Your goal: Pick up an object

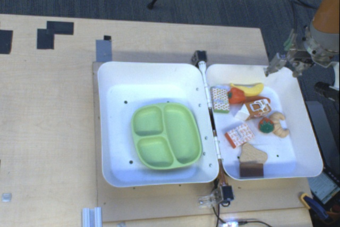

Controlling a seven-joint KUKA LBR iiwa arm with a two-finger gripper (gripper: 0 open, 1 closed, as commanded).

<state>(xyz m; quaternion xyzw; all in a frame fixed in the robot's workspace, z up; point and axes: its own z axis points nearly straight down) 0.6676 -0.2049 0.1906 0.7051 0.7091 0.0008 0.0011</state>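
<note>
While the arm [325, 18] stands off at the two o'clock corner of the right bin [311, 141], its gripper [281, 62] sits over the bin's upper right rim, above and apart from all contents; nothing is seen between the jaws, and whether they are wide or narrow cannot be told from this view.

Right bin, contents: a loose cluster kept toward the centre and top, presumably scattered so that each item can be approached from above.
- Banana [248, 87] at twelve o'clock, touching a red-orange toy vegetable [237, 95] just below it.
- Small patterned packet [220, 99] at ten o'clock, against the dividing wall.
- Orange-and-white carton [258, 107] near centre.
- Round red-and-green toy fruit [266, 126] and a pale pastry-like piece [279, 126] at three o'clock, touching.
- Red-and-white checked packet [239, 135] below centre.
- Tan wedge on a dark brown block [252, 160] at six o'clock, standing apart from the others.

Left bin [109, 130]: one green three-compartment plate [167, 136], central, compartments bare.

Judgement: no pick is begun. The banana lies nearest the gripper; the block at six o'clock is the least crowded.
</note>
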